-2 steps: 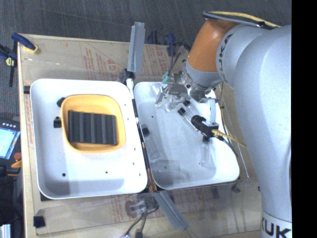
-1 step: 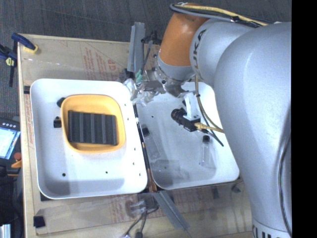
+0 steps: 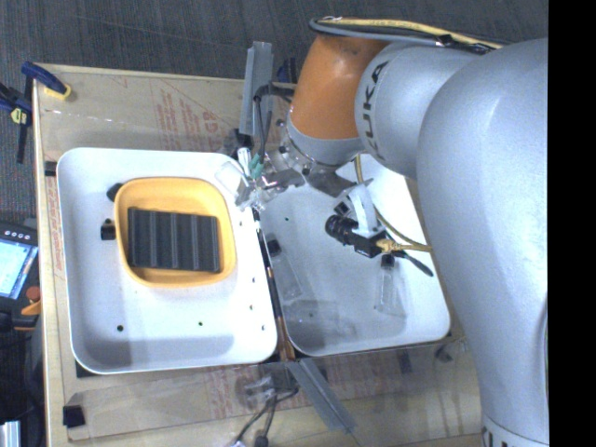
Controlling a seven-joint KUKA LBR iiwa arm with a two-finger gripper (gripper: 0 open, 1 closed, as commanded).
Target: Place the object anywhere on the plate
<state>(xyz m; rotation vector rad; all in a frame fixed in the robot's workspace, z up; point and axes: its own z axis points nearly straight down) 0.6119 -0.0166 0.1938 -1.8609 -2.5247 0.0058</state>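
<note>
yellow plate (image 3: 173, 191) in left bin (image 3: 79, 277)

open bin floor around the plate (image 3: 175, 234); arm (image 3: 447, 147) over right bin (image 3: 317, 333).

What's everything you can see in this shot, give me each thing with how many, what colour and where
bins: two, white, side by side on the bench
plate: one, yellow-orange rim with a dark ribbed centre, lying in the left bin
bench: one, light wood, under both bins
clamps: blue, at the bench's upper left corner; exact number hard to tell
screen device: one, dark with a lit blue display, at the left edge of the view
dark fitting with yellow cable: one, black, above the right bin, hanging off the arm
arm: one, grey with an orange band, reaching in from the right over the right bin
gripper: one, metallic, near the divide between the bins at their upper edge
</note>
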